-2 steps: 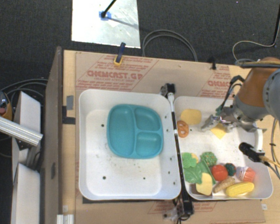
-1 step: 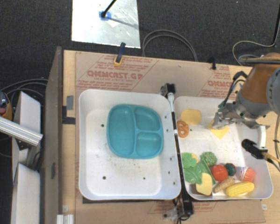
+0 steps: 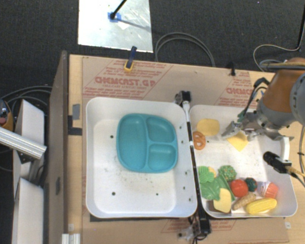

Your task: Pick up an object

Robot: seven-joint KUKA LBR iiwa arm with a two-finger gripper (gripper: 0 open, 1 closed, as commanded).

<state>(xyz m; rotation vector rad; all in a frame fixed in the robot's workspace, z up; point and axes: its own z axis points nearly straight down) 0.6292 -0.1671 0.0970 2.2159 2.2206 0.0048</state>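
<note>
My gripper (image 3: 238, 132) hangs over the upper part of the right bin (image 3: 291, 202), open, with its fingers spread just above a yellow wedge (image 3: 238, 143) that lies on the bin floor. Nothing is lifted between the fingers. A larger yellow piece (image 3: 208, 127) lies to the gripper's left, and an orange pretzel (image 3: 198, 140) sits by the bin's left wall. Along the near side are a green leafy piece (image 3: 206, 177), a broccoli (image 3: 227, 173), a red tomato (image 3: 239, 188) and a yellow corn cob (image 3: 261, 205).
The left bin (image 3: 95, 192) holds a teal divided plate (image 3: 146, 143). The arm's grey body and orange band (image 3: 281, 92) reach in from the right over the right bin's far corner. A black fitting (image 3: 275, 162) sticks out by the bin's right wall.
</note>
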